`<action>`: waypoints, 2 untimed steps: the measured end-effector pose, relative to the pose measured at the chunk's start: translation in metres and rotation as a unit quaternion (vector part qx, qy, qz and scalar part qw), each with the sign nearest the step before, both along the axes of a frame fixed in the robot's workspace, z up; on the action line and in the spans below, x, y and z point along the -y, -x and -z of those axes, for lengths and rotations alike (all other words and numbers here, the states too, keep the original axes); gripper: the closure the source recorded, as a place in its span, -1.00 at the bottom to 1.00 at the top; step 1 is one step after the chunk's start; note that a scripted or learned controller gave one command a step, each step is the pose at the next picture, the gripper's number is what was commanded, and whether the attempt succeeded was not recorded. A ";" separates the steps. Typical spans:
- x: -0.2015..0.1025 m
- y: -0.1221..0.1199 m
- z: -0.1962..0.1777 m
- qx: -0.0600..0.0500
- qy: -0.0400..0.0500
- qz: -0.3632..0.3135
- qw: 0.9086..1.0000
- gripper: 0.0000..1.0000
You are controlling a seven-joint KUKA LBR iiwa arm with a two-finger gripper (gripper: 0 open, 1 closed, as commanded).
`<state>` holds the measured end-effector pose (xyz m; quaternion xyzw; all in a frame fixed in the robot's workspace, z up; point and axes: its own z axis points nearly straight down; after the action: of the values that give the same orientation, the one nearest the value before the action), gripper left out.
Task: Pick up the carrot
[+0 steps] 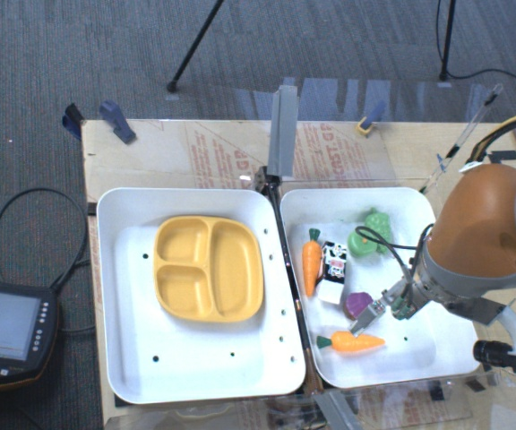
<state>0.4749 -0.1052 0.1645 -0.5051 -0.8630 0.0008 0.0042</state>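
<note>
Gripper [366,318] hovered just above the lying carrot [355,342] beside the purple toy [357,305]; I couldn't tell its state.

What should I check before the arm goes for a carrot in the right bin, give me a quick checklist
1. Target choice: two carrots, an upright carrot by the divider and a lying carrot near the front. Not ok, ambiguous.
2. Gripper above the lying carrot: ok.
3. Finger state: cannot tell.
4. Carrot held: not ok.
5. Purple toy close beside the gripper: not ok, crowding.
6. Yellow tray in the left bin, out of the way: ok.
</note>
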 end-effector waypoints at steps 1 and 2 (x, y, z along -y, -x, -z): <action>-0.018 -0.001 0.075 0.003 0.001 0.031 1.000 -1.00; 0.007 -0.005 0.072 0.007 -0.001 0.221 0.975 -1.00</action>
<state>0.4798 -0.1125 0.0925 -0.6830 -0.7304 -0.0046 -0.0015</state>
